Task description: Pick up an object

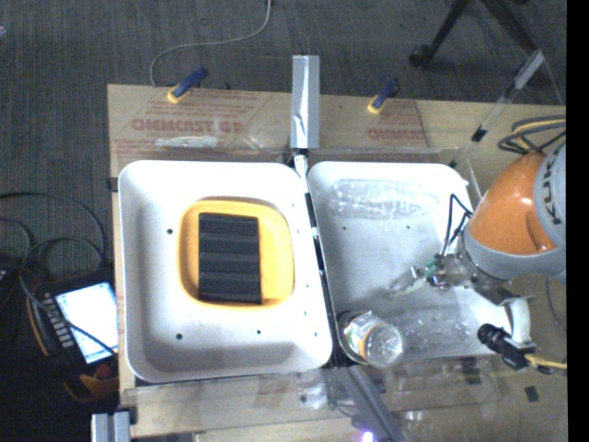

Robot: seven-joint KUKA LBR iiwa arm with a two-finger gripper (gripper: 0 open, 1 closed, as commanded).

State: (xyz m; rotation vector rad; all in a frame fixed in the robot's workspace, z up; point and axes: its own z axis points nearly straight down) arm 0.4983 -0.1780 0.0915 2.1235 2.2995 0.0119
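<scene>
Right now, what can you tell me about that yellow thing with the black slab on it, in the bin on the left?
The yellow tray is a rounded-corner rectangle, likely plastic, lying flat near the middle of the left bin. A black ribbed pad, crossed by a few grooves, covers most of its top, leaving a yellow border that looks wider on the left side. It rests on the bin's white floor, clear of the walls. Nothing else touches it; the arm is over the right bin.
</scene>
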